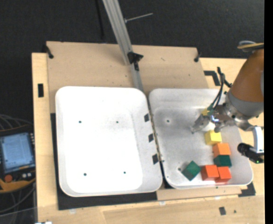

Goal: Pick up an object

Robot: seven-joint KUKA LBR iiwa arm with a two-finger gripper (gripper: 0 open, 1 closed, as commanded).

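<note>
Yellow small block (213, 137) sits in the right white bin (173, 125), near orange, red and green blocks (218, 164) bunched along one side. Just above it hangs the grey gripper (206, 123), probably ready to grab; its grip state is unclear.

A pale tan wooden table (40, 125) fills most of the frame, with a slightly darker brown board (89, 64) laid across its upper part. Beyond it, along the top and the left edge, lies a dark, near-black speckled floor (29, 17). A slim grey metal pole (120, 29) slants from the top centre down to the board. At the lower left sits a handheld control pendant with a lit bluish screen (14, 154).
</note>
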